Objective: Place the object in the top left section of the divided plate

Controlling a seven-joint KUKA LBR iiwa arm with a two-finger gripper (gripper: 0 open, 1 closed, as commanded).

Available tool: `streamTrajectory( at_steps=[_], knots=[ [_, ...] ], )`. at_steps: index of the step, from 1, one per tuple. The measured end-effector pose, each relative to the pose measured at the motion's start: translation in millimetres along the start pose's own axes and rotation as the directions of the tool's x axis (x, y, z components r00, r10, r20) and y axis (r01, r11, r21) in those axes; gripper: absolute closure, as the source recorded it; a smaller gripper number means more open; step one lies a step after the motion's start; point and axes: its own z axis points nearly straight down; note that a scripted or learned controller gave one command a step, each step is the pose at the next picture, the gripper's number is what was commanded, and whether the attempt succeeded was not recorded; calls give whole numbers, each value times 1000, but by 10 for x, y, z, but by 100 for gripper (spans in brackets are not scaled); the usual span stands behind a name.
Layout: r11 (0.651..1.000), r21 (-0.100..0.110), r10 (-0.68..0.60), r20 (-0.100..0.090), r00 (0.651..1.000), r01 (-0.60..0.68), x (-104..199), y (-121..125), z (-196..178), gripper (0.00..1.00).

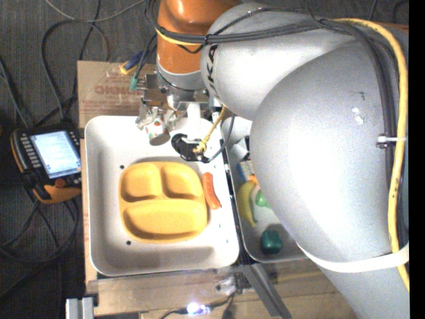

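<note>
Far to the left of the gripper, a black handheld pendant [48,155] with a lit screen rests on dark grey carpet [26,258], with black cables [63,25] looping across the floor above it. Nearer in, a sheet of brown cardboard [109,92] with red print lies under the top edge of the left bin [99,244], a shallow white tray on the bench.

Inside that bin, below the gripper, sits the yellow divided plate [163,201], with two smaller sections along its upper side and one long section beneath. All three sections look bare. An orange carrot-like piece [211,190] lies just off the plate's right edge, down and to the right of the gripper.

The gripper [154,123] hangs over the upper part of the left bin, above the plate's top edge and apart from it. At its tip is a small whitish object with red and green marks [157,127]; it appears to sit between the fingers, though the view is too cluttered there to tell whether the fingers are spread or pressed on it. A black cable loop [187,146] dangles just right of it.

Further right, the grey arm [312,131] with its orange band [189,12] covers most of the right bin [249,244], where a yellow banana-like item [246,203] and a dark green item [271,239] show at its lower left.
</note>
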Motion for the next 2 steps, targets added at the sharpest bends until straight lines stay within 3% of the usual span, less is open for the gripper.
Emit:
streamTrajectory(
  at_steps=[1,2],
  knots=[
    [992,2,128,0,992,-128,397,-596,-216,100],
    [990,1,-141,1,990,141,376,-794,-181,100]
  ],
)
